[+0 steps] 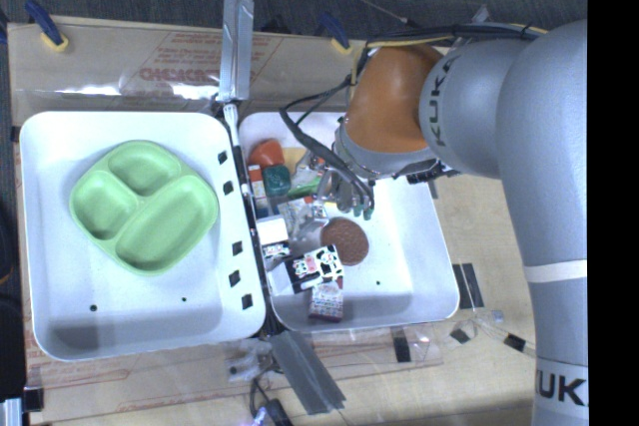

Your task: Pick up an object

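You have a heap of small things to choose from in the right-hand shallow white bin [429,254], just right of the frame's centre. They crowd against that bin's left wall, which leaves its right half bare and gives the arm room to come in from the right. At the top of the heap sits a rounded orange-red object [266,154] with a small dark green block [276,182] just below it. Lower down lies a flat round brown disc [345,240], and below-left of it a small black-and-white patterned box [316,265]. A little purplish packet [326,301] rests near the bin's lower edge.

The gripper [349,198] hangs over the middle of the heap, just above the brown disc and right of the green block. I judge it is lined up for a grab there, since that is where the things lie thickest. Whether the fingers are wide or narrow you cannot tell from this slant: the wrist and the clutter behind mask them. Nothing can be seen between them, so do not count anything as held.

The grey arm with its orange band [394,100] fills the upper right. In the left-hand white bin [50,314] a pale green three-compartment plastic tray [145,205] lies apart from the rest. Both bins rest on the counter [489,214].
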Controlling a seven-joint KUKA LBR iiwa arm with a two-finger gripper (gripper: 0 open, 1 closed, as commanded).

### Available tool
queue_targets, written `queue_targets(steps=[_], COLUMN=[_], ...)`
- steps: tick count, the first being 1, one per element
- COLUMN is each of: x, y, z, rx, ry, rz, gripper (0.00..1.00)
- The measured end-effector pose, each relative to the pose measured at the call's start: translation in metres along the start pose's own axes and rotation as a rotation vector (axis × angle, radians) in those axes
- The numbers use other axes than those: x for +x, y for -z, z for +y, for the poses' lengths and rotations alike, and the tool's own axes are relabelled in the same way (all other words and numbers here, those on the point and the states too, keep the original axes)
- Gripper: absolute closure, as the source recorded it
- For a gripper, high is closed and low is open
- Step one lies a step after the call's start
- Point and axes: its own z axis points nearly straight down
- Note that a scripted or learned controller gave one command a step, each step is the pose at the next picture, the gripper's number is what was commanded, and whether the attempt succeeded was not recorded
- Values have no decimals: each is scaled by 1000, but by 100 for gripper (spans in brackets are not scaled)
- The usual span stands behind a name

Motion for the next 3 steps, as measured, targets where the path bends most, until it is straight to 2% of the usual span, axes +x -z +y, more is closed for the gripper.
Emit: queue_targets(steps=[1,2,3], x=[14,32,31], y=[0,-1,9], z=[3,-6,-5], rx=[3,0,-1], ry=[-92,-218,-211], rz=[0,4,3], gripper=[0,0,100])
